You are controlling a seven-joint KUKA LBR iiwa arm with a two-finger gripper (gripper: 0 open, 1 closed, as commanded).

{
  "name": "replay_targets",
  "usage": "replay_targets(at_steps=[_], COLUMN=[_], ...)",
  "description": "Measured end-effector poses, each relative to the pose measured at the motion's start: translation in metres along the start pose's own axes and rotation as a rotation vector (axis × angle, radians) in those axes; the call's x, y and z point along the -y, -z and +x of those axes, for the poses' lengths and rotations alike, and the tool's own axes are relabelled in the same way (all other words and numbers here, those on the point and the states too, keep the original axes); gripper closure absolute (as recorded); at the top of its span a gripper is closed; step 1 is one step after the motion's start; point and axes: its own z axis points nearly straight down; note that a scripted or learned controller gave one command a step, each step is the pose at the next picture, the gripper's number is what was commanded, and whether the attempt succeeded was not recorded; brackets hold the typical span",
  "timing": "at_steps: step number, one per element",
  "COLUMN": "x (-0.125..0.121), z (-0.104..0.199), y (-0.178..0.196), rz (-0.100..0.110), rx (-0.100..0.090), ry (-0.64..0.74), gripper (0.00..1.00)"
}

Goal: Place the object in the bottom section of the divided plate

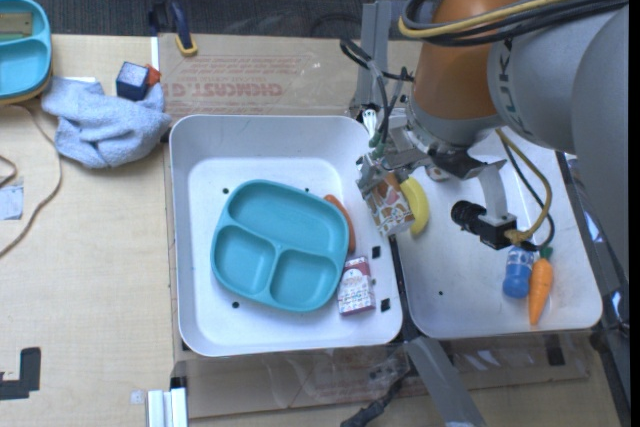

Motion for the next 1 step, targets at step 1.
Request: replay_targets(at_steps=[1], x=[0.0], z=[-0.0006], y=[0.0003], rz=[-0.001], rx=[0.0], ry=[-0.002], gripper=[0.0])
